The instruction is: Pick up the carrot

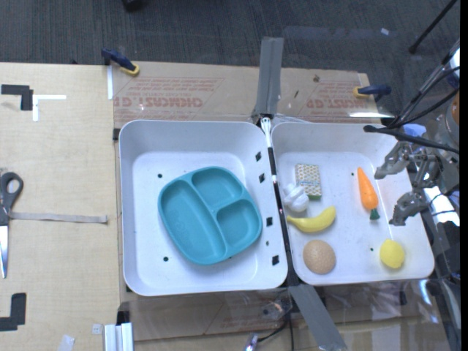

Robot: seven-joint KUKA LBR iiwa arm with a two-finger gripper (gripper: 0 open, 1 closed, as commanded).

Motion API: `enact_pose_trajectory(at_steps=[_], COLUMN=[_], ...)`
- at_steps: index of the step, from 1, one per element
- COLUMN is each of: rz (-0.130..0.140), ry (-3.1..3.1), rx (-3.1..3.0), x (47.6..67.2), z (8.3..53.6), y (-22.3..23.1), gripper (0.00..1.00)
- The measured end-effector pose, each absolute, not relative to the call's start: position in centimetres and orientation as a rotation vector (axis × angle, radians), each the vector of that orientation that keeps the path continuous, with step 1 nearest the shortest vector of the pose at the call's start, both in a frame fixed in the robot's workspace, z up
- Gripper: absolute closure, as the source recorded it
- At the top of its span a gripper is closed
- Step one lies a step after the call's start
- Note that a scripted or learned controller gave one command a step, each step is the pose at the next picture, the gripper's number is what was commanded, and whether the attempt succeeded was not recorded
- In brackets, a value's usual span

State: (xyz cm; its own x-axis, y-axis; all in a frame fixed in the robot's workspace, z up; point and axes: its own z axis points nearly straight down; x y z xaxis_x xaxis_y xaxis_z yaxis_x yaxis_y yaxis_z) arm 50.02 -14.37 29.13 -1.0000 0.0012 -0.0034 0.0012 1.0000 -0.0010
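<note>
My tool (406, 189) hangs over the right edge of the right bin (333, 139), its two fingers spread wide with nothing between them. I judge it is placed there to come down on the carrot (367, 189), which lies just to its left on the bin floor, pointing roughly away from the front edge with its green stub toward the front. The carrot lies apart from its neighbours, so the fingers should have room on both sides.

The same bin holds a banana (314, 220) touching a small white thing (294, 197), a patterned sponge (308, 179) just behind them, a brown egg-shaped ball (319, 257) near the front, and a lemon (392, 254) in the front right corner, close under my tool.

The left bin (190, 136) holds a blue divided plate (210, 215), its compartments bare. Scissors (7, 210) lie on the worktop (58, 167) well to the left.
</note>
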Motion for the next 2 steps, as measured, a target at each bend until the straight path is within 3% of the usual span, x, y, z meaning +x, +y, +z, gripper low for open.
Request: enact_pose_trajectory(at_steps=[2], rz=[-0.002], ry=[3.134], rx=[-0.109], x=[59.9], z=[9.3], y=[-19.7], gripper=[0.0])
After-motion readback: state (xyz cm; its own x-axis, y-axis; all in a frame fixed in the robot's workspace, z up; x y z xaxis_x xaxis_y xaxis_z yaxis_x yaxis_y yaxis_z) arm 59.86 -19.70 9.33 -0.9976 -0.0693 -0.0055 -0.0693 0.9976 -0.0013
